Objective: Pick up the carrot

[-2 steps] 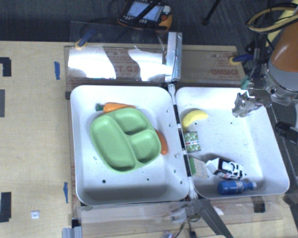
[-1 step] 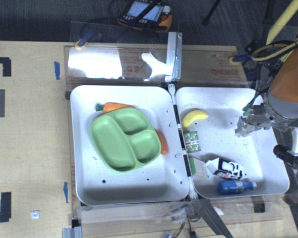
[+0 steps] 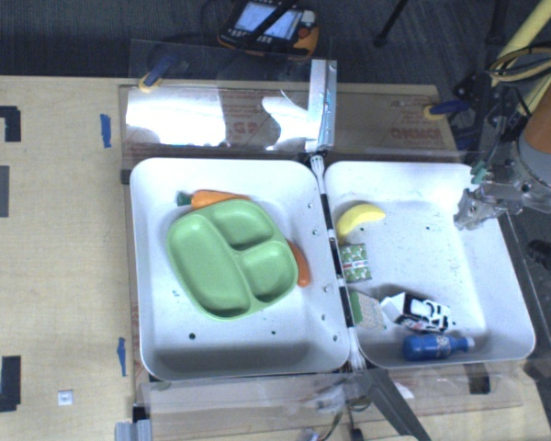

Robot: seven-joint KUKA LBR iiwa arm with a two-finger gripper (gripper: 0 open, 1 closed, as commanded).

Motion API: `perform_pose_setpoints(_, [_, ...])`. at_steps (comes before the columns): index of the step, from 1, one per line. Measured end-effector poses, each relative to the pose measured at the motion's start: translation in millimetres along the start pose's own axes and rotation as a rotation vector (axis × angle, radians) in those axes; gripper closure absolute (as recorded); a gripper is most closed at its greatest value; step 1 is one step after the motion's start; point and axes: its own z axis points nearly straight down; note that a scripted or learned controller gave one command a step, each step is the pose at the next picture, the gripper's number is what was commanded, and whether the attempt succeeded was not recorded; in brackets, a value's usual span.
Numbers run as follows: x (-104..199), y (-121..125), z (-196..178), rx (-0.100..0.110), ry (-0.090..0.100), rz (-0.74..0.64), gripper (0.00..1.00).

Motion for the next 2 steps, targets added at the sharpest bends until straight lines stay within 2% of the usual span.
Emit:
perform_pose_setpoints(1, [-23.2,-3.4,13.1,0.001,-0.001,0.319,1.00])
perform_pose_setpoints(2, [-0.9,20.1,106.2,-0.004,0.000,0.258,1.00])
